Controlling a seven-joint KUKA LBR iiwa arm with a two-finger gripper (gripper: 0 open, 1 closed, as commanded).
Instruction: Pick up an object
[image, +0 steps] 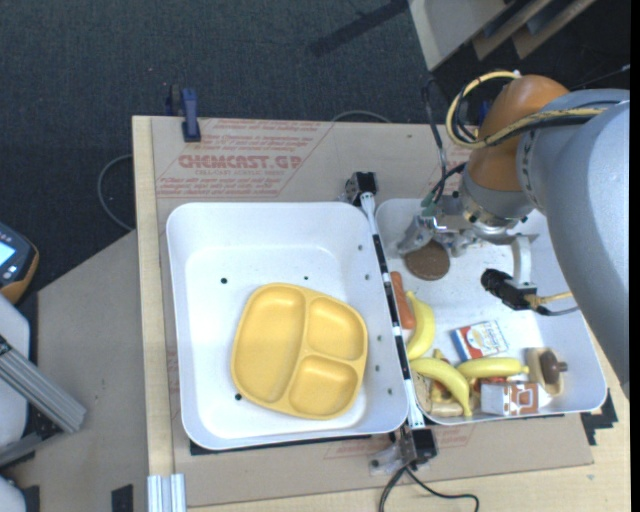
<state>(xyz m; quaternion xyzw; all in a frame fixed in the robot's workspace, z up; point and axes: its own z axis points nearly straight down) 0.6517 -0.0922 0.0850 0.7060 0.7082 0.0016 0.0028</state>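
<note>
Two white bins: one yellow tray, perhaps three bananas; pincer state unclear.

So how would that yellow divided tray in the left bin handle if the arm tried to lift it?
The yellow tray looks like rigid moulded plastic, probably light. It is wide with shallow compartments, so gripped at one rim it may well tilt. Lying flat, it should slide, not roll.

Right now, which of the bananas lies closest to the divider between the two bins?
The upright banana, curving along the right bin's left edge beside the orange stick. The other two, one below it and one by the cartons, sit farther into the bin.
</note>
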